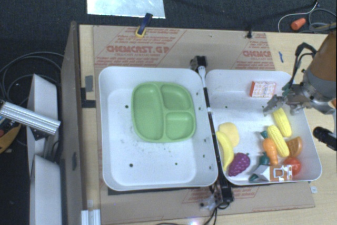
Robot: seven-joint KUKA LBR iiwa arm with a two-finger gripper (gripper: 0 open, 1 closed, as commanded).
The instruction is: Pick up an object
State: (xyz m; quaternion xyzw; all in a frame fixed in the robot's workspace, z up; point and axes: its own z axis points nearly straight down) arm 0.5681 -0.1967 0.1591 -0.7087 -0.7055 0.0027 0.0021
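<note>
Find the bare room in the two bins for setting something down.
Free: right white bin's floor between small orange-and-white box and yellow toy banana; left white bin's margins around green divided plate. Crowded: right bin's near corner, around orange toy carrot and purple toy grapes.

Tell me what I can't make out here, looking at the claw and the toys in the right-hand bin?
- The claw: small and blurred above the corn cob; whether it grips the cob can't be told.
- The arm: cut off by the picture's right edge.
- The small box: its print is too small to read.
- The toys in the bin's near corner: piled together, so their shapes overlap and are hard to name.
</note>
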